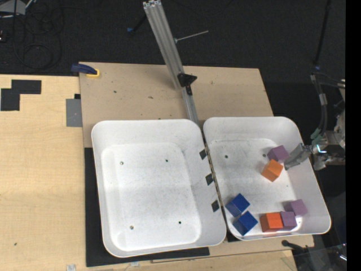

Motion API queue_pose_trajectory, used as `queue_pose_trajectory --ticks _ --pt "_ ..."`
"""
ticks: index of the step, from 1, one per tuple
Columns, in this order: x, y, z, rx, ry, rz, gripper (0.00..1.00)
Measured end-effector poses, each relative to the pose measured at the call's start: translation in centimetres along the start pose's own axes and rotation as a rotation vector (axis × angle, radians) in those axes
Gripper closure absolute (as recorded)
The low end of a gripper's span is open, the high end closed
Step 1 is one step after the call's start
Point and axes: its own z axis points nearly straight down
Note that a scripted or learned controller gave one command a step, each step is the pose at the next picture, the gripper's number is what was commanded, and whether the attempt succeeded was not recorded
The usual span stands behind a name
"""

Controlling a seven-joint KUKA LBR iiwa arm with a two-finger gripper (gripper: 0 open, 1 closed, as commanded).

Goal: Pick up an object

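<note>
Several small blocks lie in the right bin (248, 130). A purple block (277, 153) and an orange block (272, 170) sit close together near the bin's right wall. Two blue blocks (238, 203) (245, 223) rest at the front, left of centre. An orange block (273, 221) and two purple blocks (289, 219) (298, 208) are bunched in the front right corner. My gripper (294, 156) reaches in over the right rim, its tip just right of the purple and orange pair, at about their height.
The left bin (98, 134) stands beside the right one, joined by black clips (208, 179). A slanted aluminium bar (169, 52) runs from the back down to the gap between the bins. Wooden bench surrounds them; cables hang at the right.
</note>
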Motion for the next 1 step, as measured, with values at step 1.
queue_pose_trajectory --ticks 1 --pt "-0.05 0.05 -0.20 -0.005 -0.001 0.002 0.00"
